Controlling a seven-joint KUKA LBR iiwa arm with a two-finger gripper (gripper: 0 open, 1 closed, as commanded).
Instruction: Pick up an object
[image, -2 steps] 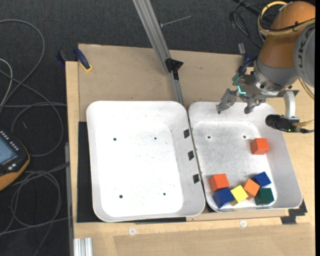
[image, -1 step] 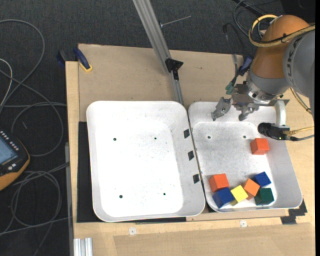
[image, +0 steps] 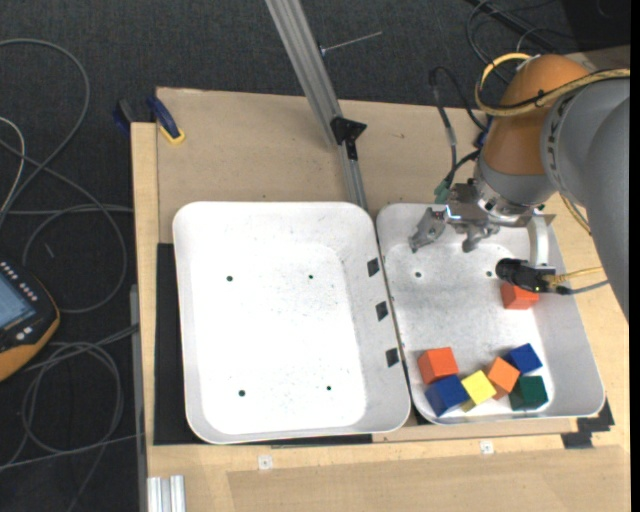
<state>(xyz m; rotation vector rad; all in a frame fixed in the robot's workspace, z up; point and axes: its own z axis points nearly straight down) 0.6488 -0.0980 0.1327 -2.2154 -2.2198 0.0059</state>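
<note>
My gripper hangs over the far end of the right bin, its two fingers spread apart with only the white bin floor between them, so it is open. A red-orange block lies to its right, just below a black part of the wrist. Along the bin's near edge sit several blocks: an orange cube, a blue one, a yellow one, a smaller orange one, another blue one and a green one. None touches the gripper.
The left bin lies beside the right one, with black clips along the shared rim. A slanted metal pole rises behind the bins. Cables trail from the wrist at the upper right.
</note>
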